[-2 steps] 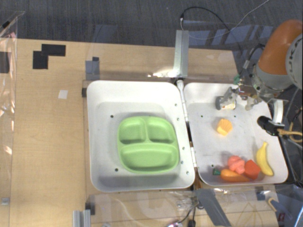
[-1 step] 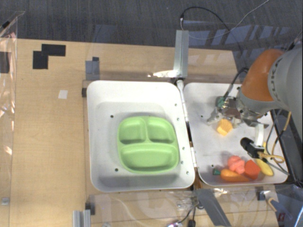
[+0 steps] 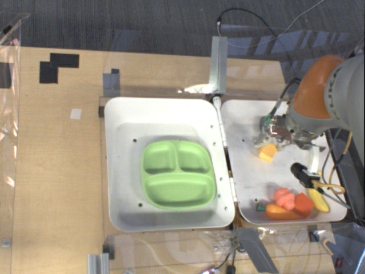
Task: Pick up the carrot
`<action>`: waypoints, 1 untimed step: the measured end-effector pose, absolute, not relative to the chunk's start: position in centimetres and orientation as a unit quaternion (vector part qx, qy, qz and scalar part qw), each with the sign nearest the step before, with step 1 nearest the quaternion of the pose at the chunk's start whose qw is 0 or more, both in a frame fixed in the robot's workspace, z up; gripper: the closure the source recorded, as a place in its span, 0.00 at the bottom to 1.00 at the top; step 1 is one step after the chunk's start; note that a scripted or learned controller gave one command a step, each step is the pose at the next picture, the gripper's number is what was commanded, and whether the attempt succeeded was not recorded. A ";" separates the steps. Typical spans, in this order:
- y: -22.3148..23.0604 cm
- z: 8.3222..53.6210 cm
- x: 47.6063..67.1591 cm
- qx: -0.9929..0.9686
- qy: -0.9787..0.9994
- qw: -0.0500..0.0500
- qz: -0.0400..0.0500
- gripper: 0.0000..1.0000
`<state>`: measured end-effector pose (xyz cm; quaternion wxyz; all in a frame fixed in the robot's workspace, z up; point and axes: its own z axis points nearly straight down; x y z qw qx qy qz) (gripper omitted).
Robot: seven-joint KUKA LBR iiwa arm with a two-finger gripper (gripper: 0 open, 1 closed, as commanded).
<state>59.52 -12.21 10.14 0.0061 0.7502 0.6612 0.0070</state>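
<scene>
As it lies crosswise, carrot [image 3: 278, 211] green tip left, front bin edge

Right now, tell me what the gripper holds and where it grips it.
It cannot be told. The gripper sits just above a small yellow piece. The carrot lies apart from it, by the bin's near edge.

Clearly a robotics lab or test cell, not a home. Shown by a plain wooden bench [image 3: 51, 170] with black tape marks [image 3: 57, 66] stuck on it, two shallow white bins [image 3: 165, 114] fixed side by side between metal brackets [image 3: 219, 64], and loose black cables [image 3: 251, 17] running over dark grey carpet [image 3: 142, 10]. Also by a grey industrial arm [image 3: 333, 93] with an orange band, reaching in from the right, and by plastic toy food [image 3: 291, 203] and a green divided tray [image 3: 178, 173] as practice items.
</scene>
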 end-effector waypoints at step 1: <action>-5.2 18.7 66.4 0.765 0.644 0.002 0.003 1.00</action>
